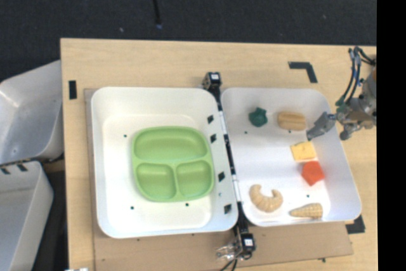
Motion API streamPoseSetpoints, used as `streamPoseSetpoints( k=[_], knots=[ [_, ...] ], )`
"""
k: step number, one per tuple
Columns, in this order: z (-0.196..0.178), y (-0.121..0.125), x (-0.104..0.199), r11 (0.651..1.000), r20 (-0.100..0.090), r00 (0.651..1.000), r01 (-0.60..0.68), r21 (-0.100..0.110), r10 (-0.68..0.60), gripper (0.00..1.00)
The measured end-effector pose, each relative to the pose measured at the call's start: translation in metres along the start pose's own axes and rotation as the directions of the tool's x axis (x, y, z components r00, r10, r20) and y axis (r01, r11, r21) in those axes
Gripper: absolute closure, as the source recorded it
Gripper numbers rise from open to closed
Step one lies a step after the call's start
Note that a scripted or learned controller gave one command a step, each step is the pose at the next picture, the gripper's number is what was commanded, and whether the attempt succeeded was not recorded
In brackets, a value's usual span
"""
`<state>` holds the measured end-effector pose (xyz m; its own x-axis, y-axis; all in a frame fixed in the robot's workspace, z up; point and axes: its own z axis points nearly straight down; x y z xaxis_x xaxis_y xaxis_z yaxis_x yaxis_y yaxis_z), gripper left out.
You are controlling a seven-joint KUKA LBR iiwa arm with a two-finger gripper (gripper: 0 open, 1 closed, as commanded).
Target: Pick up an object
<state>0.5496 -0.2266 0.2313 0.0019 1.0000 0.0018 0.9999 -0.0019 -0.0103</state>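
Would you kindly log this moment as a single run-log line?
gripper: open, over right bin's right edge | held: nothing | nearest: yellow block, bread roll | left bin: green tray

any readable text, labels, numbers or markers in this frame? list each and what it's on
No legible text, brand or number anywhere.
Two small black-and-white tags at the seam between the bins, one at the far end and one at the near end: too small and blurred to read.
Black corner marks on the light wooden bench: plain shapes, no characters.
Green three-compartment plastic tray and the toy foods, such as the red block: no visible print.
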Motion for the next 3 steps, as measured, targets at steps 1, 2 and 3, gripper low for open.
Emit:
streamPoseSetpoints(
  k=[1, 2, 3],
  knots=[
    [-0.006, 0.003, 0.000, 1.000, 0.002, 1.000, 0.002, -0.011, -0.002, 0.00],
    [0.050, 0.002, 0.009, 1.000, 0.002, 1.000, 0.003, -0.006, -0.003, 0.00],
    [0.095, -0.001, 0.001, 1.000, 0.003, 1.000, 0.001, -0.008, -0.001, 0.00]
  ],
)
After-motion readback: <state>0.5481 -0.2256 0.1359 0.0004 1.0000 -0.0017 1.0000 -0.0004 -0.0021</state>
